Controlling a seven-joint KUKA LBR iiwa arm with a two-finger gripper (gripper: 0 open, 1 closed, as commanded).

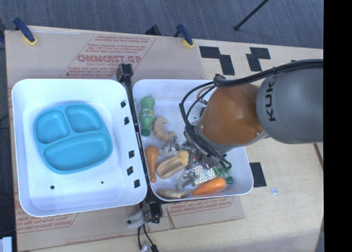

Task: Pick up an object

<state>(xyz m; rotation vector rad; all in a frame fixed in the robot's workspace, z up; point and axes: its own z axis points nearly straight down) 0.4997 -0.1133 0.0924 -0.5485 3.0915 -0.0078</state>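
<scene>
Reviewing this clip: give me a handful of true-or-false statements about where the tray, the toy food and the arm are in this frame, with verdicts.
1. The blue divided tray lies in the left bin. True.
2. The green bottle is in the left bin. False: it lies in the right bin, near the divider between the bins.
3. An orange carrot lies near the right bin's front edge. True.
4. The arm hangs over the left bin. False: it reaches in over the right bin, with the gripper down among the toy food.
5. The bread roll sits on the blue divided tray. False: it lies in the right bin, beside a second, smaller carrot.
</scene>
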